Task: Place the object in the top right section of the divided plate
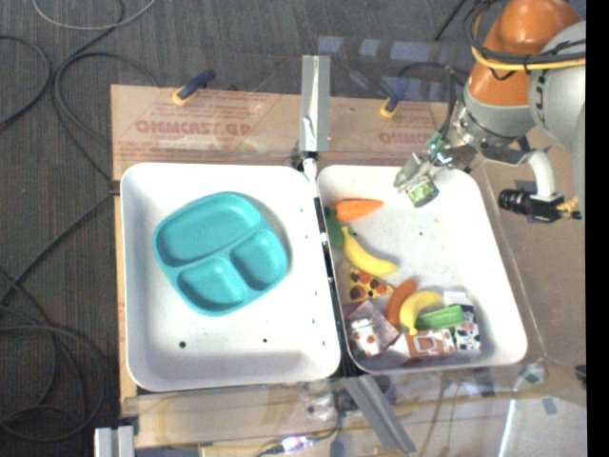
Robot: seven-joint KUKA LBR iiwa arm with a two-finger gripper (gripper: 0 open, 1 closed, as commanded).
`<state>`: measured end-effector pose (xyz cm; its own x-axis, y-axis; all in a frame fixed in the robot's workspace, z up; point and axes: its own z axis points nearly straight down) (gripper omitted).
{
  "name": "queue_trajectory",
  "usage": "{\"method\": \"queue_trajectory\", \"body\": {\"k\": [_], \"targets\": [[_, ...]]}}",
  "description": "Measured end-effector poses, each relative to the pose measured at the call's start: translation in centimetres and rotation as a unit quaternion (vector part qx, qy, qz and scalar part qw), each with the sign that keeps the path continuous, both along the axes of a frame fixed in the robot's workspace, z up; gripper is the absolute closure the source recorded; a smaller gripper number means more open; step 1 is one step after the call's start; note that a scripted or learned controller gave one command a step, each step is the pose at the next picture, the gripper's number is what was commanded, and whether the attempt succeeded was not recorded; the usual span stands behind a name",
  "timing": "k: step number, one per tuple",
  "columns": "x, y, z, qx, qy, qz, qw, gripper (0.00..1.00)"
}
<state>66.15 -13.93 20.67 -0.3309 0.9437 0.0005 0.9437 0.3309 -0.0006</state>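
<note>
Hovering over the right bin [495,255], the gripper [419,181], grip unclear, overlooked two bananas [366,255], one carrot [359,209]; one divided plate [222,251] sat left.

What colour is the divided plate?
Turquoise blue; the divided plate shows clearly in the camera view, left bin.

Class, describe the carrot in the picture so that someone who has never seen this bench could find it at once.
Start at the right-hand white bin, the one with the toy food. Look to its upper left corner, next to the wall it shares with the other bin: the carrot lies there on its side, above the banana. It is the plain orange, tapered piece, apart from the pile at the bin's lower end.
</note>
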Motion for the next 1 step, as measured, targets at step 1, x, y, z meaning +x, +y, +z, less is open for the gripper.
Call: {"method": "queue_trajectory", "body": {"k": [1], "targets": [[0.80,7.21,12.84,-0.0004,0.000,0.033,0.9994,1.00]]}}
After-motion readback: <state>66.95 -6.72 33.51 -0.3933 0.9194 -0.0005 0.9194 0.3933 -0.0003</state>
